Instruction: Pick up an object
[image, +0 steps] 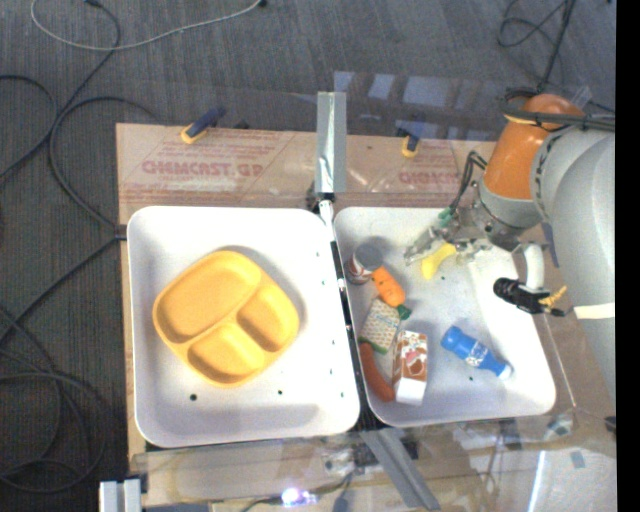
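My gripper hangs low over the far part of the right bin, reaching in from the right. A small yellow object lies directly under and partly behind it. Further left in the same bin lie an orange carrot-like toy and a grey round piece. A patterned packet, a red-brown sausage shape and a small carton lie toward the near left. A blue bottle lies on its side at the near right.
The left bin holds a yellow divided plate. A metal divider stands between the bins at the back. The arm's grey body and orange band overhang the right bin's right rim.
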